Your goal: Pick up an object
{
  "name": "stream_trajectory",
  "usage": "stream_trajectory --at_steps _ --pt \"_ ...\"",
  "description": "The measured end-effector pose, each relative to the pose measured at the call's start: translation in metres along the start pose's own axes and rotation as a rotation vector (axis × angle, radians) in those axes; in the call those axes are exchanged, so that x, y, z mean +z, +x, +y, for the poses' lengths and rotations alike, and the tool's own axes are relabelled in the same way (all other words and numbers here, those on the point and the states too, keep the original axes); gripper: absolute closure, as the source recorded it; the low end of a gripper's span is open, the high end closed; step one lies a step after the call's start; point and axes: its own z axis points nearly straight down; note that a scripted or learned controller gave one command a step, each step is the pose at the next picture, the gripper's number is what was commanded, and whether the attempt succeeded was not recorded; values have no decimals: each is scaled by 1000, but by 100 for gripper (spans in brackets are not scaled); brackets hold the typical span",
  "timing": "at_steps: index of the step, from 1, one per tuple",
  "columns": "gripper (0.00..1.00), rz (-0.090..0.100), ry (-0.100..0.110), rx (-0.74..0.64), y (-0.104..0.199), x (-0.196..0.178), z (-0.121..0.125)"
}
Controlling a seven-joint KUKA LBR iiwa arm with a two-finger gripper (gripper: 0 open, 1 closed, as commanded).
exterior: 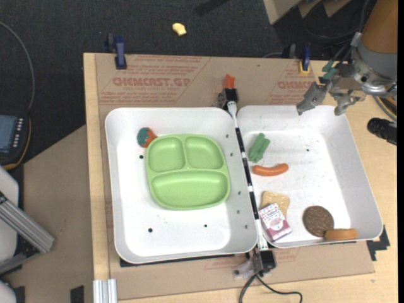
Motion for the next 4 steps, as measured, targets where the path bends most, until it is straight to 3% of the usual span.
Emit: stream_trajectory --at_steps 1,2,3,4 --pt "0 3 10 1 22 79 -34" --pt "0 4 12 4 10 193 -106" --pt "0 -1 -5 -2 14 190 -51" --pt "0 -1 -6 -3 26 189 1"
